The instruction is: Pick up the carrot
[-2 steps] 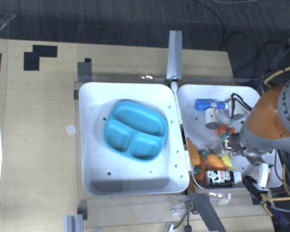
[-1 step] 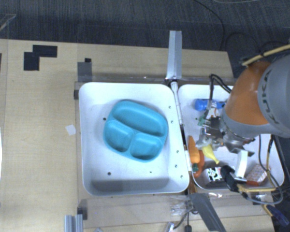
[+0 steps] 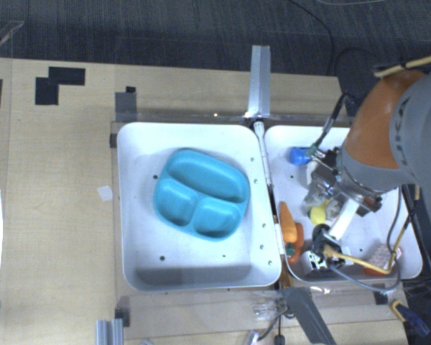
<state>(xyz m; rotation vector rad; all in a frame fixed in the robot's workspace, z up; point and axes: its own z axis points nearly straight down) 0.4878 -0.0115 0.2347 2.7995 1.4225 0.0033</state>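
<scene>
Claw: the grey arm's two-finger gripper [image 3: 325,195] hung low inside the right-hand shallow white plastic bin [image 3: 411,263]. From where I stood I could not tell whether it was apart or together, and nothing showed in its grasp.
Carrot: the small orange carrot with a green tip [image 3: 290,230] lay near the claw, on its side toward the other bin and a little nearer the front rim, apart from it.
Why there: it lay along the dividing wall, which probably left little room for the claw on that side.
Between them: a small yellow rounded object [image 3: 317,213] sat almost under the claw.
Far side: a small blue object [image 3: 298,155] lay beyond the claw.
Past the carrot: a light-blue three-compartment plastic plate [image 3: 201,191] sat in the left-hand white bin [image 3: 138,264], well apart.
</scene>
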